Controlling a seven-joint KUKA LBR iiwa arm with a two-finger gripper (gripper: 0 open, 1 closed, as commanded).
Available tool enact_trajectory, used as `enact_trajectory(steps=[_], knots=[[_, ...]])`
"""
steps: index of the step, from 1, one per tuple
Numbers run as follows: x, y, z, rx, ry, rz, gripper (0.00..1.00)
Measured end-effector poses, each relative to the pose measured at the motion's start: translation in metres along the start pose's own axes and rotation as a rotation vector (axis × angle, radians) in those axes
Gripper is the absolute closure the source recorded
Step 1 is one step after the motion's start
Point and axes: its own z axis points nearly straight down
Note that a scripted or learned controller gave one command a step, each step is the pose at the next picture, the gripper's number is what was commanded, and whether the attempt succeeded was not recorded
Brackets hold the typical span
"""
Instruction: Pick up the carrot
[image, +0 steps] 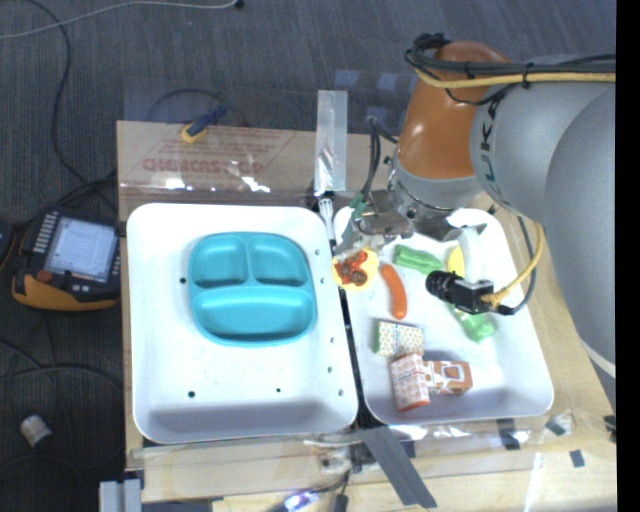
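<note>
Carrot, a smooth orange spindle tapering toward its lower tip, lay loose on the floor of the right bin, close to that bin's left wall and untouched, so you still had the pick to make. Just to its left sat a small yellow piece with red spots, hard to identify; above right was a green pod-shaped toy, and below it a green-and-white wrapped block and a crumpled printed carton, a jumble that looked scattered on purpose as grasp clutter. You had the gripper poised above the bin's upper left corner, near the carrot but apart from it, presumably lined up for a descent; whether it was spread or closed could not be told under the wrist. A black cable fitting hung off the arm over the bin. In the left bin, glossy white plastic, rested a teal divided plate with rounded compartments, a likely drop spot.
</note>
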Motion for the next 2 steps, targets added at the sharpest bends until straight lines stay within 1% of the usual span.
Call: enact_trajectory(steps=[1, 2], knots=[[0.019, -0.028, 0.019, 0.002, 0.000, 0.370, 1.00], [-0.035, -0.047, 0.024, 0.000, -0.001, 0.303, 1.00]])
